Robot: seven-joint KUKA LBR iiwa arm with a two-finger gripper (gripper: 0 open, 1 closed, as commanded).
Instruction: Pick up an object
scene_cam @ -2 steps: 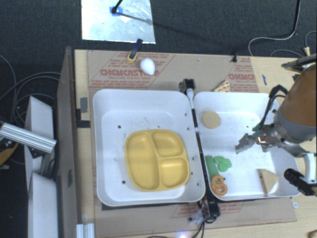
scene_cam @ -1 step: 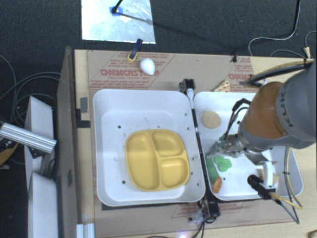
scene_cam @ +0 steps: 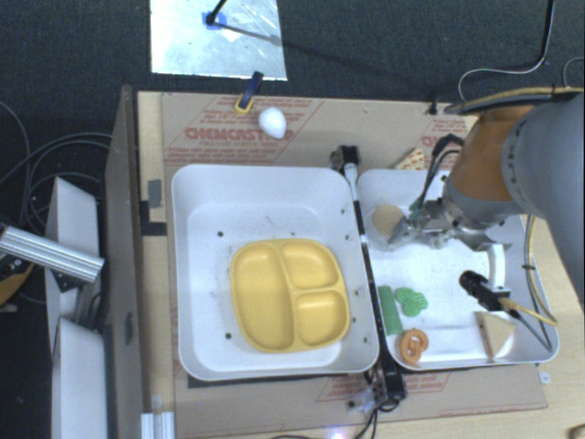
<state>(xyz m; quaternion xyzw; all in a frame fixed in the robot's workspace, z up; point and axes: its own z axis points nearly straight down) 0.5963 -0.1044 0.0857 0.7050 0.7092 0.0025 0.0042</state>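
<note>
Two bins: the left bin (scene_cam: 196, 245) held a yellow divided plate (scene_cam: 289, 294); the right bin (scene_cam: 439, 350) held the small pieces.
Pincer: the pincer (scene_cam: 409, 230) sat low in the right bin beside a tan object (scene_cam: 387, 218); how far it stood open could not be told.
Advice: I judged it should centre over that tan object before closing.
Others: a green piece (scene_cam: 404, 302), an orange ring (scene_cam: 413, 344), a tan wedge (scene_cam: 496, 333).
Writing: red "CHEMCAST" lettering (scene_cam: 221, 134) on the table.
</note>
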